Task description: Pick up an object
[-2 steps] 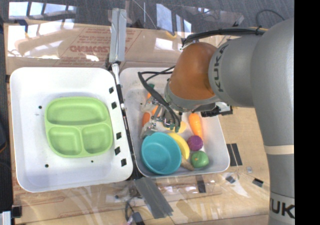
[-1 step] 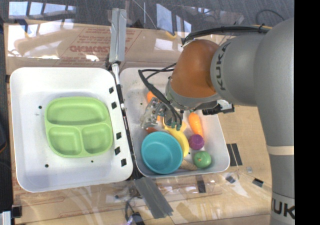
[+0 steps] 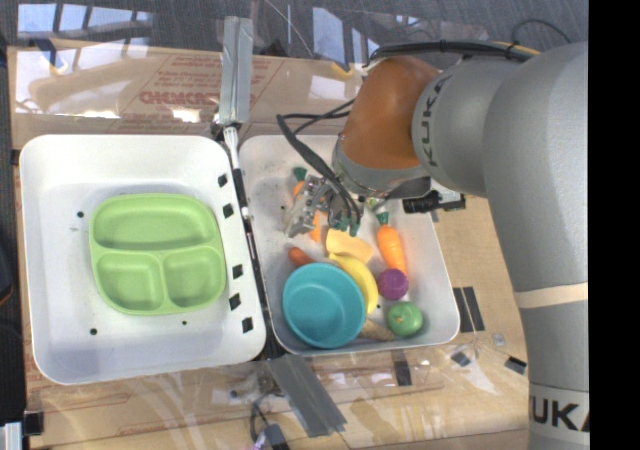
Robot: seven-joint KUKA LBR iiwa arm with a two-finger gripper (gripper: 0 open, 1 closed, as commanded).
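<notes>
1. Camera view: we see left bin [image 3: 40, 238] holding a green divided plate [image 3: 157, 253]; right bin [image 3: 440, 268] holds teal bowl [image 3: 322, 304], carrot [image 3: 391, 246], banana [image 3: 358, 276], purple ball [image 3: 392, 284], green apple [image 3: 405, 319].
2. Gripper [image 3: 312, 206] is down among the toys; we can't tell its opening or any hold.
3. Yellow wedge [image 3: 346, 245] lies just below it.

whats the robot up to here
The grey arm reaches in from the right, and its hand is down in the right bin, above a pile of toy food. A blue bowl, a carrot, a yellow piece, a purple ball and a green ball lie there. Nothing is clearly held yet. The left bin holds a green divided plate.
</notes>
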